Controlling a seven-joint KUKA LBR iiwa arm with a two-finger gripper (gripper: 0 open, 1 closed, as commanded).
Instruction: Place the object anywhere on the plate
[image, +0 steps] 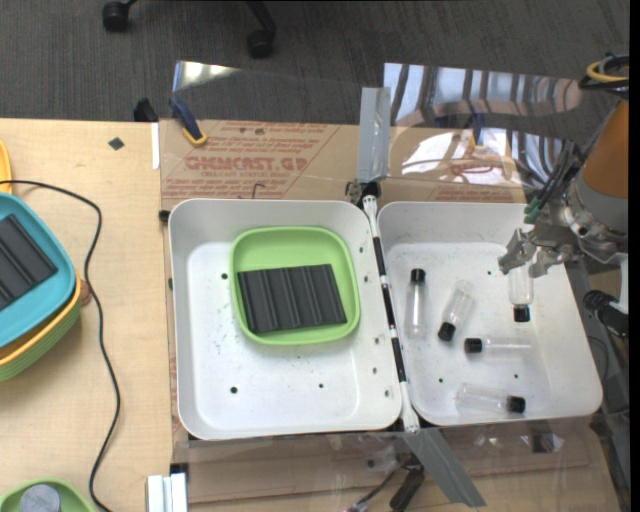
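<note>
A green square plate (342, 262) with a black ribbed mat (295, 297) on it sits in the left bin (200, 340). Several clear vials with black caps lie in the right bin (570, 390): one (416, 300) near the left wall, one (456, 308) in the middle, one (492, 345) beside it, one (488, 402) at the front. My gripper (528, 258) hovers over the right bin's back right part. Another vial (520, 292) appears just under it, cap toward the front; whether it is held is unclear.
A metal divider and hinge (385, 300) separate the two bins. Cardboard (250, 155) lies behind the left bin. Teal and yellow trays (40, 290) and a black cable (100, 330) rest on the wooden bench at the left.
</note>
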